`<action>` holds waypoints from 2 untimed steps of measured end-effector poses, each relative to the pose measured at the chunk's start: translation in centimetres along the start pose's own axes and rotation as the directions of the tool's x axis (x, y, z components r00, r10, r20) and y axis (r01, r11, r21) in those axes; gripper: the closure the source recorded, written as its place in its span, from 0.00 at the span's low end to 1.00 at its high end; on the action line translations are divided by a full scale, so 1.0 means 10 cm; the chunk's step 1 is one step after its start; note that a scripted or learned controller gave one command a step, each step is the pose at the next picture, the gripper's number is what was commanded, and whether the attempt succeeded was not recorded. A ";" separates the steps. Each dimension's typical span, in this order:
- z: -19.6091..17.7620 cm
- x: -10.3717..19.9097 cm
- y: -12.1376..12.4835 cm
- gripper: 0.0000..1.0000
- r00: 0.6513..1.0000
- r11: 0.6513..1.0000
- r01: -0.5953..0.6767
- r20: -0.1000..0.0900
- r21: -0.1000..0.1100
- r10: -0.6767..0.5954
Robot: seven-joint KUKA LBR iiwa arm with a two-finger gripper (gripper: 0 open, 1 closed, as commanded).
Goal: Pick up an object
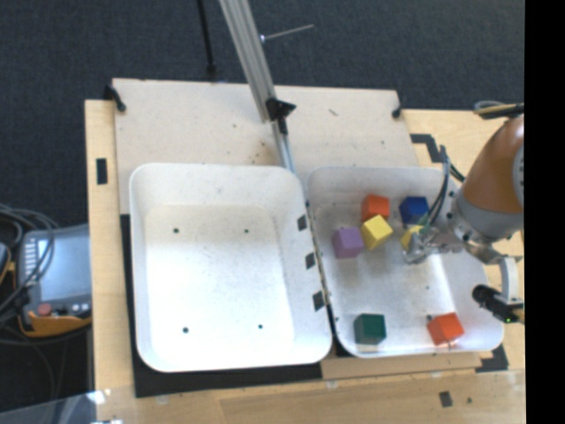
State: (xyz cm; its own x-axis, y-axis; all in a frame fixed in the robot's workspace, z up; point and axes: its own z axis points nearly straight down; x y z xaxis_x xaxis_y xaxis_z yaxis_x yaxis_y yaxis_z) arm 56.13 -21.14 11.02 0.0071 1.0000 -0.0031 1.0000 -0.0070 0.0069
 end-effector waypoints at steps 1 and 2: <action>-0.44 0.00 0.03 1.00 1.000 1.000 0.009 -0.001 0.001 -0.009; -0.99 -0.02 0.05 1.00 1.000 1.000 0.010 0.000 -0.001 -0.010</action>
State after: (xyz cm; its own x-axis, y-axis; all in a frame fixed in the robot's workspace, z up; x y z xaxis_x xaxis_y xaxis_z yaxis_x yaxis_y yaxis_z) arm 56.59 -21.30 20.87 -0.0028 1.0000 -0.0030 1.0000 0.0029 0.0083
